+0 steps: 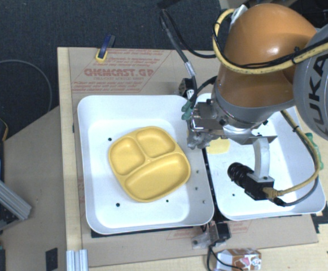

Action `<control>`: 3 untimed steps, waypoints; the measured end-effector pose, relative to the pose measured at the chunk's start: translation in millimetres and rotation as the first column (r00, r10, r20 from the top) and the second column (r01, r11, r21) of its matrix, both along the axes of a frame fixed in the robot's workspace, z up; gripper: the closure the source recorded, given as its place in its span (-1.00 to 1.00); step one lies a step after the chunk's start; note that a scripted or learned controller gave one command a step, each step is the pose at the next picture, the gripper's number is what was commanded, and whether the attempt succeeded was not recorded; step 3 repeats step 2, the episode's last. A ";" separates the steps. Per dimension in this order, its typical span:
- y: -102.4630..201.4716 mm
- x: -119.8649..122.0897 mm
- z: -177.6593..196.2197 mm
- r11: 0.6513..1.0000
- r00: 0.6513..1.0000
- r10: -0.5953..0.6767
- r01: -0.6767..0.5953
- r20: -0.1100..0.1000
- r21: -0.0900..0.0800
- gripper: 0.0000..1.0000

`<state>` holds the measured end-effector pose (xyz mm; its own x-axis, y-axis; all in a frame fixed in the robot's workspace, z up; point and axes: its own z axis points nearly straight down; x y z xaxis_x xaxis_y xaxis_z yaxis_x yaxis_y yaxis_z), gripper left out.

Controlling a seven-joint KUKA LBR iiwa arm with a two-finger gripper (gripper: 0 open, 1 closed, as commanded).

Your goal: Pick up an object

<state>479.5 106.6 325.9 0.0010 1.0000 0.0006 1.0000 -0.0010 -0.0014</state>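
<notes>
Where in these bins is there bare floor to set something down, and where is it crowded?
Left bin: bare floor rings the yellow divided plate, widest along the far wall and in the near corners. Right bin: the arm overhangs its far half, with the gripper and a pale yellow piece by the shared wall; that part is crowded.

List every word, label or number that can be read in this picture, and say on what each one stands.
"CHEMCAST G.P": large red print on the brown board under the white bins.
Smaller red lines below it on the same board: too blurred to read.
"UKA", beginning hidden: black letters on the grey arm casing.
Print on the small packet at the front edge: too small to read.
</notes>
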 end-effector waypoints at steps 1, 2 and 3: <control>-0.4 1.0 139.7 1.000 1.000 0.003 -0.003 0.019 0.004 1.00; 2.5 -0.5 122.7 1.000 1.000 0.002 -0.002 -0.002 -0.001 1.00; 2.5 -0.5 122.7 1.000 1.000 0.002 -0.002 -0.002 -0.001 1.00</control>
